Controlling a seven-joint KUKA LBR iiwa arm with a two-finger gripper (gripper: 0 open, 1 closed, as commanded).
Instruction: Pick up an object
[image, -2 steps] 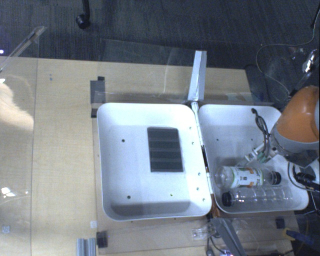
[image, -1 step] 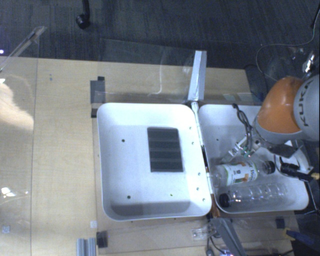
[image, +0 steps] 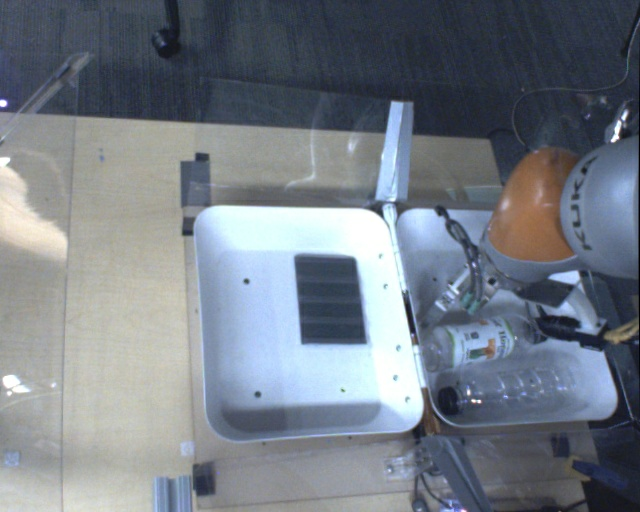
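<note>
You have two clear bottles lying flat by the right bin's (image: 600, 405) front edge: a labelled one (image: 478, 343), and a ribbed, dark-capped one (image: 505, 390).

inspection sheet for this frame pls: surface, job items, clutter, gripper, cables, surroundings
Surface: wooden bench bearing two white bins; left bin holds a dark ribbed pad.
Job's things: in the right bin, a labelled bottle and a clear bottle with a dark cap, both lying down.
Clutter: nothing seen.
Gripper: gripper low over the right bin, above the labelled bottle; holds nothing visibly.
Cables: black cable running to the wrist.
Surroundings: dark carpet, clear panels.
</note>
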